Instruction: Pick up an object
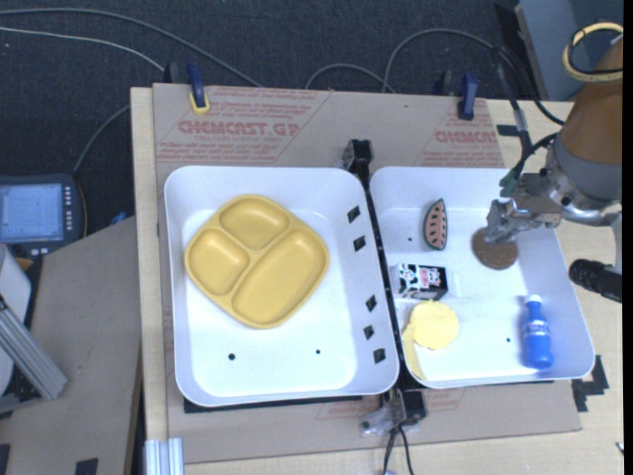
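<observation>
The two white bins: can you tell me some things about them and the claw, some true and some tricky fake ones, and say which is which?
1. The yellow divided plate lies in the left bin. True.
2. The blue bottle lies in the left bin. False: it lies in the right bin, near its front right corner.
3. The claw is over the right bin, just above a brown round thing. True.
4. The watermelon slice sits on the yellow divided plate. False: it lies in the right bin, near the back.
5. The small black and white carton lies just behind a pale yellow round thing. True.
</observation>
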